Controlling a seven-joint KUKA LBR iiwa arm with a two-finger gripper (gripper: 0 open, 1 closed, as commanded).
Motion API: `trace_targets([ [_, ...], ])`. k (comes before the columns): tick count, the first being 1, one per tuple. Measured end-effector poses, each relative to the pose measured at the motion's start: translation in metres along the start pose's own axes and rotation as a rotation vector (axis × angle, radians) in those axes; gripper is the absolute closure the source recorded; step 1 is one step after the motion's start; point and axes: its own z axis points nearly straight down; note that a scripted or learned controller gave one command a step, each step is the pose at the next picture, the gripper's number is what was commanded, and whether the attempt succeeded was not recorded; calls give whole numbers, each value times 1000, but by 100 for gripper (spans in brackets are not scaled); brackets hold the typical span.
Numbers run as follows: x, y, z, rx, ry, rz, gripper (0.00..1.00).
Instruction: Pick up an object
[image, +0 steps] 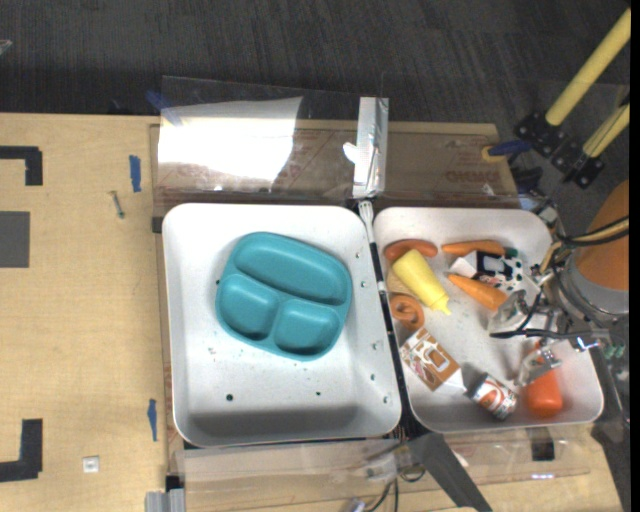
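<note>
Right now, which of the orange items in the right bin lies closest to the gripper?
The stubby orange piece in the bin's bottom right corner, just below the gripper. The orange carrot lies further left, and the thin orange stick sits near the top wall.

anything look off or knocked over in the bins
Nothing spilled or broken. The right bin is a loose jumble: the yellow bottle and small can lie on their sides. The teal tray sits askew in the left bin.

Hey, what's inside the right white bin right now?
The right bin holds a yellow bottle, an orange carrot, a small can, a brown packet and an orange-red piece. The gripper covers whatever lies beneath it.
</note>
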Motion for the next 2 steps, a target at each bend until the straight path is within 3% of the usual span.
trace_targets([
  [1, -61, -11, 7, 9, -12, -11, 0],
  [2, -133, 8, 8, -4, 57, 142, 0],
])
